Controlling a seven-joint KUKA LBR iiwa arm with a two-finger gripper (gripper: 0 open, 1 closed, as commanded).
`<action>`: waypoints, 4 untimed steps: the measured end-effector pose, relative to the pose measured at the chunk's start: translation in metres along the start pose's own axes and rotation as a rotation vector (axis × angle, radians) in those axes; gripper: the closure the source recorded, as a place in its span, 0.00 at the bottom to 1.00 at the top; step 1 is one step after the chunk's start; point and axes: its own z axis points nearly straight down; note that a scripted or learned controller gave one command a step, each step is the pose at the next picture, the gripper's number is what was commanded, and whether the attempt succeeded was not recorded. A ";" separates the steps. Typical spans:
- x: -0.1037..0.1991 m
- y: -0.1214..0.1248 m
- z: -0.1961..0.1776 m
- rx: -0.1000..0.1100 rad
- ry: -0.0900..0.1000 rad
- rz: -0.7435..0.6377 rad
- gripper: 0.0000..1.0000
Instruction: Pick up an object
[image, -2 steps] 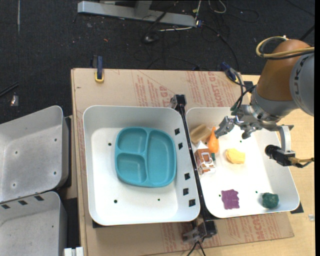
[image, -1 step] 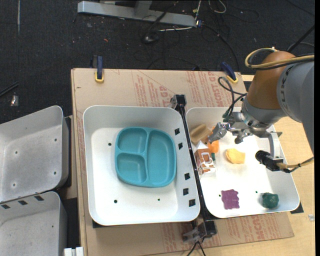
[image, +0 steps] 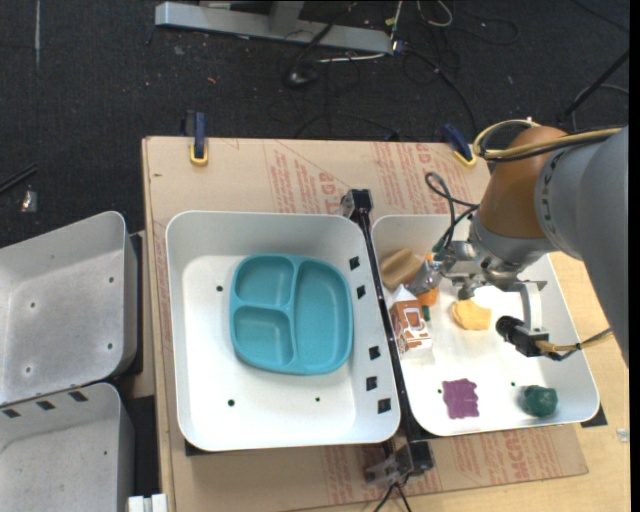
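My gripper (image: 458, 280) hangs low over the upper middle of the right bin (image: 575, 330), under the grey arm with its orange band (image: 515, 190). A small orange piece (image: 428, 291) lies just to its left and a yellow lump (image: 472, 316) just below it. A tan block (image: 400, 266) rests at the bin's upper left. A white and orange box (image: 411, 326) lies against the left wall. A purple square (image: 460, 397) and a dark green ball (image: 539, 400) sit near the front edge.
The left bin (image: 195, 330) holds a teal divided plate (image: 293, 313). A black divider bar (image: 378, 310) runs between the bins. Cables and a black fitting (image: 520, 335) trail from the wrist over the right bin. Grey trays (image: 60, 300) stand off the bench at left.
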 end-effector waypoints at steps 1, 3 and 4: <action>0.000 0.001 -0.013 -0.005 -0.001 0.000 1.00; 0.002 0.008 -0.119 -0.010 -0.001 -0.004 1.00; 0.002 0.009 -0.172 -0.009 -0.001 -0.004 1.00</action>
